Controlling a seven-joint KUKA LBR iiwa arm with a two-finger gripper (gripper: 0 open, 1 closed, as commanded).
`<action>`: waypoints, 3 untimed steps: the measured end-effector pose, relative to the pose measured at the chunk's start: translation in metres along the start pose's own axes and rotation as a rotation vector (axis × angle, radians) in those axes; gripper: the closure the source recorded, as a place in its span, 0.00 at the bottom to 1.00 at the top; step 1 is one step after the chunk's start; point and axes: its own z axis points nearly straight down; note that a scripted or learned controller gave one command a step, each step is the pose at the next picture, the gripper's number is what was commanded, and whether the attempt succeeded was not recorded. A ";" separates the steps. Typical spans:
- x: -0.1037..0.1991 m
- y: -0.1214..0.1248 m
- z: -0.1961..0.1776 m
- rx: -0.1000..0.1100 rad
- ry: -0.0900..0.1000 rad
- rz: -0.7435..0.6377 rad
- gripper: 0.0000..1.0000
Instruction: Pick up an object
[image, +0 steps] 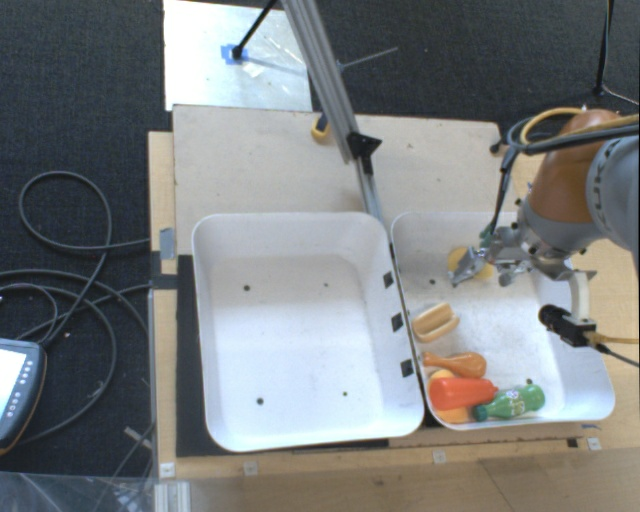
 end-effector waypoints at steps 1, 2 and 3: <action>-0.001 0.002 -0.014 -0.007 -0.001 0.000 1.00; 0.000 -0.003 -0.077 -0.011 -0.002 -0.002 1.00; -0.001 -0.001 -0.132 -0.010 -0.003 -0.004 1.00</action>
